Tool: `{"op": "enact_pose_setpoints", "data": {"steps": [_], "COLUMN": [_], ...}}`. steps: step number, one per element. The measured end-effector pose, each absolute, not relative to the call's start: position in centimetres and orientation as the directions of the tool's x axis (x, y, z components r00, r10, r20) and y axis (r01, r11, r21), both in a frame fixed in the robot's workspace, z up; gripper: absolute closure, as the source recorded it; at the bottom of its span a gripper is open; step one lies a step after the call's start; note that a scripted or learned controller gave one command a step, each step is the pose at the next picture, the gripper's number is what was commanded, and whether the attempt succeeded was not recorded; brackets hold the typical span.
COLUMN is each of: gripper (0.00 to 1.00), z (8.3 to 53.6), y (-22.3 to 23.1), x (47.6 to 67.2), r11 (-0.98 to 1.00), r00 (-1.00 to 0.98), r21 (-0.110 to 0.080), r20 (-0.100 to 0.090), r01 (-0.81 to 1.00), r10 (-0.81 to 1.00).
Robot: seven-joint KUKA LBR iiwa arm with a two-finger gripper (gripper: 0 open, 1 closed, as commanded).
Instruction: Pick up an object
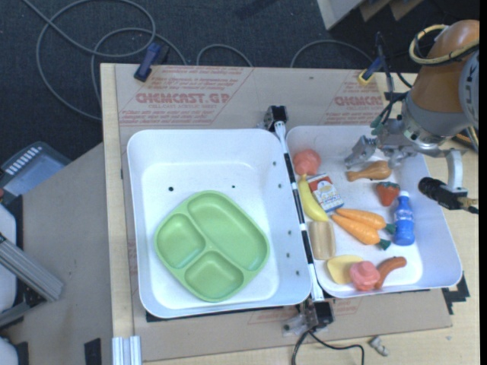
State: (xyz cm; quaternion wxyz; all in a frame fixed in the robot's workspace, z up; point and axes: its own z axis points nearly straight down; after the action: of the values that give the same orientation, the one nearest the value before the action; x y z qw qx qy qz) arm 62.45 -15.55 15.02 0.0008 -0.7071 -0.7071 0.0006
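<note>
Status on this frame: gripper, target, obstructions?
Gripper low over right bin, nothing seen between fingers. Nearest: orange-brown toy, lying free. Strawberry, blue bottle crowd close.

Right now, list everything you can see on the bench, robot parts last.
left bin: 1, white, left half of the bench
divided plate: 1, green, inside the left bin
right bin: 1, white, beside the left bin
tomato: 1, red-pink, right bin, far left corner
banana: 1, yellow, along the right bin's left wall
small carton: 1, white and red, next to the banana
carrots: 2, orange, middle of the right bin
bottle: 1, blue with white cap, right of the carrots
strawberry: 1, red, above the bottle
drumstick: 1, brown, under the gripper
bread piece: 1, tan, below the banana
sausage: 1, reddish brown, near edge
arm: 1, grey and orange, from the right
gripper: 1, grey, over the drumstick
</note>
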Motion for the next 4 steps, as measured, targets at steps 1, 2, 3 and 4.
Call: {"op": "enact_pose_setpoints", "data": {"steps": [1,2,3,4], "gripper": [0.00,0.00,0.00,1.00], "z": [8.9,8.8,8.4,9.4], "y": [-19.5,-14.7,-12.8,-12.8], "x": [56.4,51.8,49.5,49.6], "r11": [-0.002,0.000,-0.001,-0.002], "r00": [0.002,0.000,0.001,0.002], "r21": [-0.001,-0.001,-0.002,0.001], "r20": [-0.001,0.001,0.001,0.001], "r01": [1.000,1.000,1.000,1.000], "r10": [1.000,1.000,1.000,1.000]}}
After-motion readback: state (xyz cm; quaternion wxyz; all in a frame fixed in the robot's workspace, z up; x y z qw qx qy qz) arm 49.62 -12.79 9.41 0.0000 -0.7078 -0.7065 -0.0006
